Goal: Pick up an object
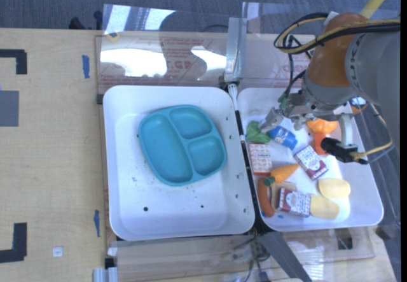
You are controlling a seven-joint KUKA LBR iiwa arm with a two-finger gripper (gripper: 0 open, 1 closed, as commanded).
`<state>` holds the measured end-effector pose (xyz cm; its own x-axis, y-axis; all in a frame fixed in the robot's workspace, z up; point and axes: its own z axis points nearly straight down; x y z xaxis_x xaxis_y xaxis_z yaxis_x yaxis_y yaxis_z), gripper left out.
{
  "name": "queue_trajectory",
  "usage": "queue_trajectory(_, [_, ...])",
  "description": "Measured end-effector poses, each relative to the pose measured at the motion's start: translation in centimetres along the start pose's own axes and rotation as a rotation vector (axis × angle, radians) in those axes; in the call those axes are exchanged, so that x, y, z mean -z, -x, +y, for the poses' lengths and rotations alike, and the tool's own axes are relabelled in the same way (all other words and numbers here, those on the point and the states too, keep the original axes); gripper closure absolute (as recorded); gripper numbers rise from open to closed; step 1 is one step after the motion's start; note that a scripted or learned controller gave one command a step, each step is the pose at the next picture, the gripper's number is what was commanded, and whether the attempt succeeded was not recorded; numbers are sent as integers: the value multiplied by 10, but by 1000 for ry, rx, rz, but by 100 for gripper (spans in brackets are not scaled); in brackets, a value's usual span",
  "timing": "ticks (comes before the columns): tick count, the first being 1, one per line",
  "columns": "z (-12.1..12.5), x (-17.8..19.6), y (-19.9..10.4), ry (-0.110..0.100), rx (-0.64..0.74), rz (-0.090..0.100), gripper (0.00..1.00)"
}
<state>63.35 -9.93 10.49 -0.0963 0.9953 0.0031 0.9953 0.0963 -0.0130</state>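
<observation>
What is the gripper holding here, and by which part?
Cannot be told: the gripper hangs low over the right bin's clutter, near a green item.

Wooden bench (51,147) with two white bins, left bin (121,166) beside right bin (365,201).

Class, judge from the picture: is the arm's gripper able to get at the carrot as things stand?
Probably yes. The carrot lies uncovered in the right bin, and the gripper hangs above that bin; packets crowd it closely.
</observation>
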Motion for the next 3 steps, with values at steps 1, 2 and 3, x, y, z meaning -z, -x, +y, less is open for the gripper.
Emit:
queue_trajectory(1, [-11,81,26,22,-75,-5,0])
queue_trajectory(2, [-12,0,52,28,74,-10,0])
queue_trajectory(3, [6,-18,13,20,118,-6,0])
